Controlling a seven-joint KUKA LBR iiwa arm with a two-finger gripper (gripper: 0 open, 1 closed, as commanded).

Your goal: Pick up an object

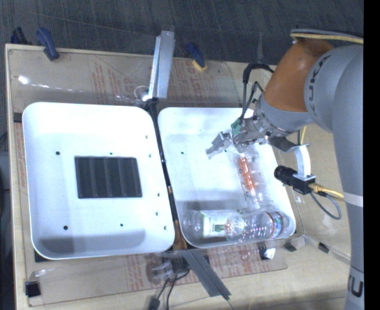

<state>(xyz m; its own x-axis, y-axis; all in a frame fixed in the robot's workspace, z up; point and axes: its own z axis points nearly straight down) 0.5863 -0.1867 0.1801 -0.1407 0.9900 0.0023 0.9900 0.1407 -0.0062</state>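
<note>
The gripper [223, 142] hangs over the right bin [190, 166], and whether it is spread or pressed together cannot be told. A clear bottle [251, 178] lies just beside it; another bottle [235, 225] rests along the bin's near wall.

Two bins [86, 118], two bottles [235, 225]

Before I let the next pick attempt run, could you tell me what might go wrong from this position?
The gripper is over the right bin beside a clear tube with orange contents; a smooth transparent tube may slip from a grasp. The tube lies close to the clear bottle along the bin's near wall, so lifting one could drag or roll the other. A cable hangs near the bin's right rim and might snag.
</note>
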